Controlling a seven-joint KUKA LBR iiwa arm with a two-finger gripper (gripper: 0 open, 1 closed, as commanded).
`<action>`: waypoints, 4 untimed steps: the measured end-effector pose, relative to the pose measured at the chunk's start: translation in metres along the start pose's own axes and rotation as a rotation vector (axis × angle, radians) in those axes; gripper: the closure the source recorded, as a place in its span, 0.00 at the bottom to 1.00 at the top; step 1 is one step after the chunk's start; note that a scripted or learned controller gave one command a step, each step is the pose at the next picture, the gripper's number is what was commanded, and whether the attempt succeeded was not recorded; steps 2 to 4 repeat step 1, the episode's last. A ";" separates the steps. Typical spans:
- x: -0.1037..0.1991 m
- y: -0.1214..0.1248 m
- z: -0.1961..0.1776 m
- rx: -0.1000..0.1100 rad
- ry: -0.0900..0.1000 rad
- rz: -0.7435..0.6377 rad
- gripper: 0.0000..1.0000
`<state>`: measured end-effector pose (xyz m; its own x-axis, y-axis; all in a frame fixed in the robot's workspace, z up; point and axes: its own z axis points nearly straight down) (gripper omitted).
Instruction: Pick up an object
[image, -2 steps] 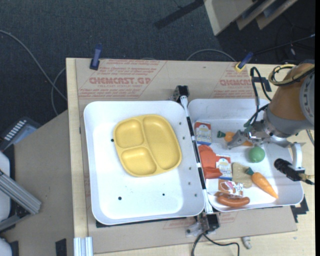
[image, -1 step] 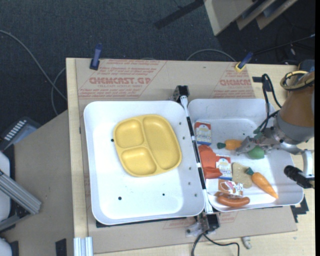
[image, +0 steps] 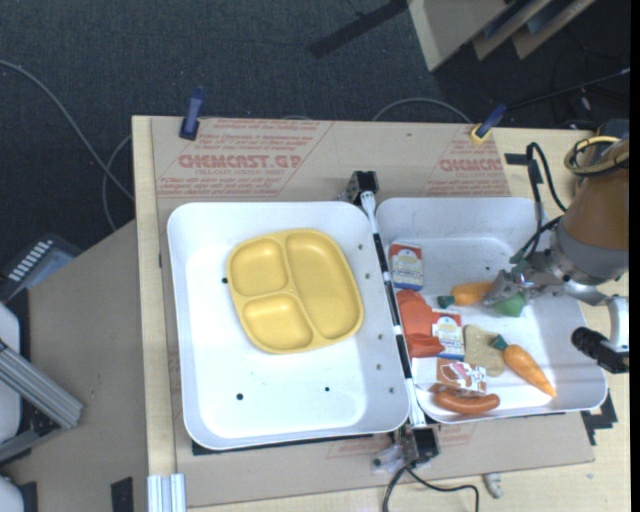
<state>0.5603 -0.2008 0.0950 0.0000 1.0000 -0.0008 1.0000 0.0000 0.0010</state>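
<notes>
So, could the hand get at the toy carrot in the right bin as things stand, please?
Probably yes: the carrot lies uncovered near the bin's right side, just below the hand, with only a beige piece touching its left end.

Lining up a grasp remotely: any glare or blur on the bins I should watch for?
Camera view: even lighting, soft shadows; the glossy white right bin washes out slightly along its rim; small toy items like the orange plastic carrot stay sharp; the gripper area looks darker and slightly soft.

Arm (image: 598, 215) reaches in from view's right, wrist low, end effector (image: 512, 290) pointing left w/ tips down.
</notes>
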 end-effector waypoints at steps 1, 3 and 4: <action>0.128 0.002 -0.090 -0.001 0.002 -0.003 1.00; 0.128 0.002 -0.090 -0.001 0.002 -0.003 1.00; 0.128 0.002 -0.090 -0.001 0.002 -0.003 1.00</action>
